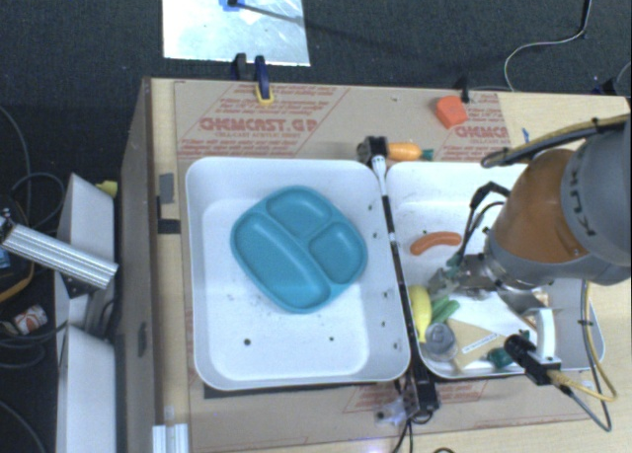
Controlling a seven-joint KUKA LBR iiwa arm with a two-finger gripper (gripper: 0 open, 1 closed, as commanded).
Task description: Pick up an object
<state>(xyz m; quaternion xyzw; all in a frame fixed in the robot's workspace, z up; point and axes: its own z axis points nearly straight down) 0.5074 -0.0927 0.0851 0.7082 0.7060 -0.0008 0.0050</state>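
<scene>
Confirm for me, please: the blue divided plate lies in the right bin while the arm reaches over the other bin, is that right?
Not quite. The camera view shows the blue divided plate lying in the left bin, not the right one. The arm reaches over the other bin, the right bin, which holds the small items.

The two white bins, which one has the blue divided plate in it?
The left bin, farther from the arm, holds the blue divided plate. The right bin holds small items instead, among them an orange sausage-shaped piece and a yellow one.
</scene>
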